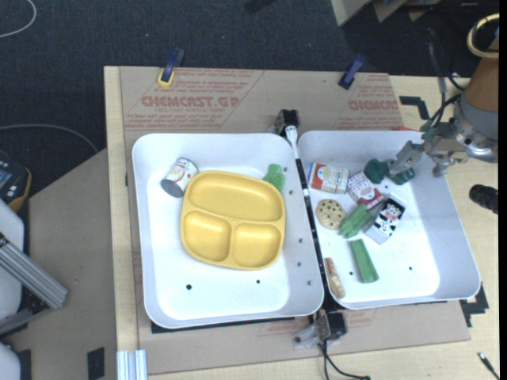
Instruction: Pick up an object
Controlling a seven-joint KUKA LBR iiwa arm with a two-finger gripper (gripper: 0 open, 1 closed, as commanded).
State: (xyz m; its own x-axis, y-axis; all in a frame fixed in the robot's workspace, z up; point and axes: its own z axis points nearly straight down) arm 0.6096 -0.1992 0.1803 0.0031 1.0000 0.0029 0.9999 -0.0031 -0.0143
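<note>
The two-finger gripper sits over the right white bin, its fingers closed around a dark green rounded object — too small to identify. The arm's upper part is cut off at the right edge. In the left white bin, the yellow divided plastic tray partly hides a green piece.

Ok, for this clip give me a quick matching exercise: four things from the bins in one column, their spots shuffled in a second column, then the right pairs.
Things:
1. yellow divided plate
2. small can
3. cookie
4. gripper

Places:
A. right bin, near the divider
B. over the right bin's far side
C. middle of the left bin
D. left bin, far-left corner, on its side

Pairs: 1-C, 2-D, 3-A, 4-B
</note>
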